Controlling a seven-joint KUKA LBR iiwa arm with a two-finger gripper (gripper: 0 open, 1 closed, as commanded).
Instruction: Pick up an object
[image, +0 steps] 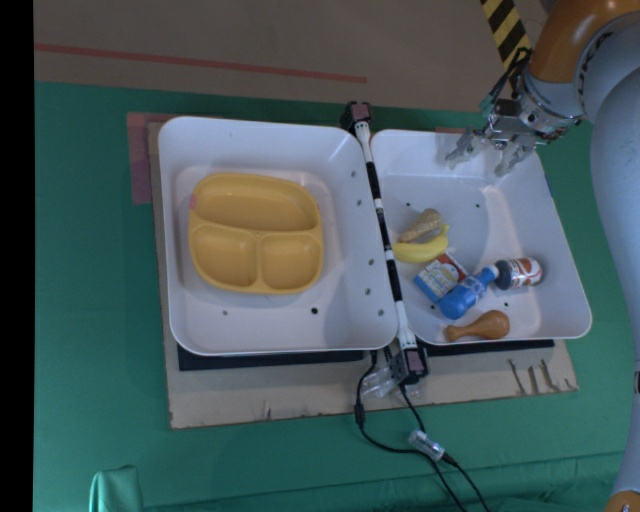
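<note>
End effector (491, 152), metal fingers spread, above glossy white bin (560, 250).

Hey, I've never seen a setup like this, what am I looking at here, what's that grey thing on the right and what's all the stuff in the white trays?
This is one camera above a bench, looking down at a slant. The grey arm with an orange band is a robot; its tool hangs open over the far edge of the right bin, holding nothing. That bin holds toy food: a banana, a small carton, a blue bottle, a red and white bottle and a drumstick. The left bin holds a yellow divided plate.
</note>
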